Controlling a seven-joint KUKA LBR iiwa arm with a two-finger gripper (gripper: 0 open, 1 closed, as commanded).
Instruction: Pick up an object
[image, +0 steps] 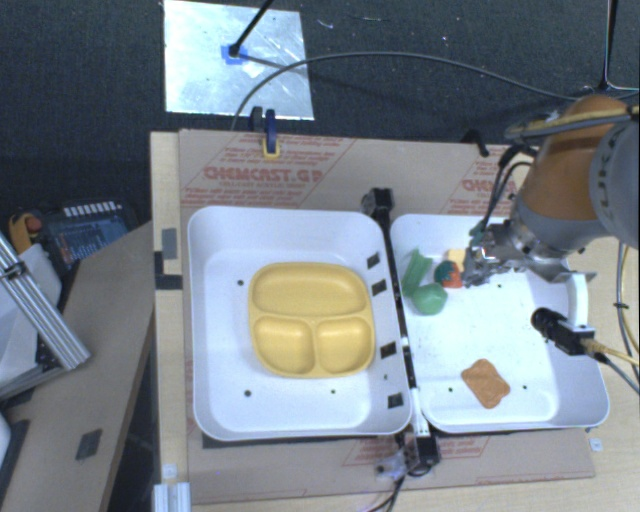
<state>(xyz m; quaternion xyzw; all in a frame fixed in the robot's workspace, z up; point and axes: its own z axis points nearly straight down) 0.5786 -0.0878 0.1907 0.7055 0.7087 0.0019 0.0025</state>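
Robotics lab, bench (170, 300) with white bins (215, 400), loose cables (400, 58)

green object (421, 284): two-lobed, lay flat in right bin's upper left, near the divider | small orange-red piece (452, 277): just right of the green one, partly hidden by the hand | pale yellow piece (456, 257): just above it, too small to identify | tan flat toast-like piece (485, 383): lay alone, lower middle of right bin

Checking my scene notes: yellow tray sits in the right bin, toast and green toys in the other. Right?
Not quite. The camera view shows the yellow tray in the left bin; the toast and green toys lie in the right bin.
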